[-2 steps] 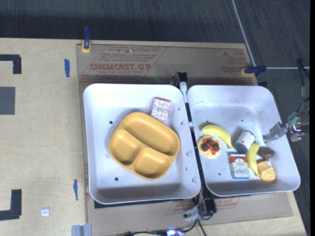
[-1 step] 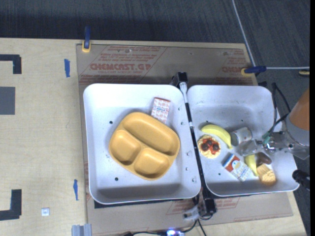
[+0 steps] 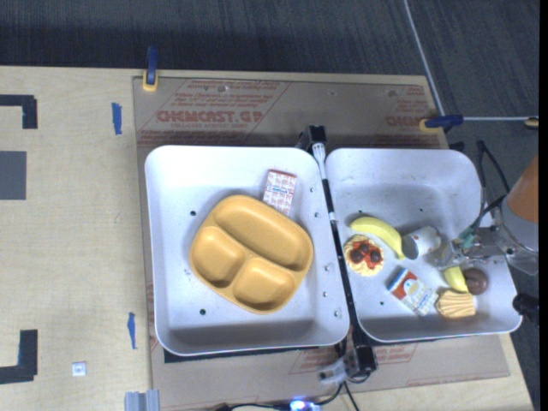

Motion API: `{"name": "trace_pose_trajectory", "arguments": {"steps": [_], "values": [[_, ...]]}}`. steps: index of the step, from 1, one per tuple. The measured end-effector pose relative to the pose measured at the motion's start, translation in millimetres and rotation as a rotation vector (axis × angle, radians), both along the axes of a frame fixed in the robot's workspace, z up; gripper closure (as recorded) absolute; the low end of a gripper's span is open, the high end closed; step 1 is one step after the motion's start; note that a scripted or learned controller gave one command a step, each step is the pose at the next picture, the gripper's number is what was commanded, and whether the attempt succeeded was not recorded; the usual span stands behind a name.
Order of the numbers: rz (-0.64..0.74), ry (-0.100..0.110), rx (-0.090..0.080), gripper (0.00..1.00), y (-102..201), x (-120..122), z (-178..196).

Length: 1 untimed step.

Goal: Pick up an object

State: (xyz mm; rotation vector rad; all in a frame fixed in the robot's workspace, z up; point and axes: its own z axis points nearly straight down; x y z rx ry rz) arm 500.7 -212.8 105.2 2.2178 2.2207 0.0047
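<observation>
Yellow waffle piece (image 3: 456, 304) just below the gripper (image 3: 458, 248), seemingly apart.

"CHEMCAST GP" is printed in red on the brown sheet (image 3: 257, 110) along the bench's far edge.

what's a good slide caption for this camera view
Gripper low in the right bin among toy food; yellow tray in the left bin.

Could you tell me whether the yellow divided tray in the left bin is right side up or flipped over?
Right side up: the yellow tray shows three open compartments facing upward, resting tilted in the left bin.
</observation>
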Motion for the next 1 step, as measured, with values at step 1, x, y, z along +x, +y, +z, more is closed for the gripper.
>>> {"name": "trace_pose_trajectory", "arguments": {"steps": [1], "values": [[0.001, 0.002, 0.001, 1.0, 79.4, 83.7, 56.0]]}}
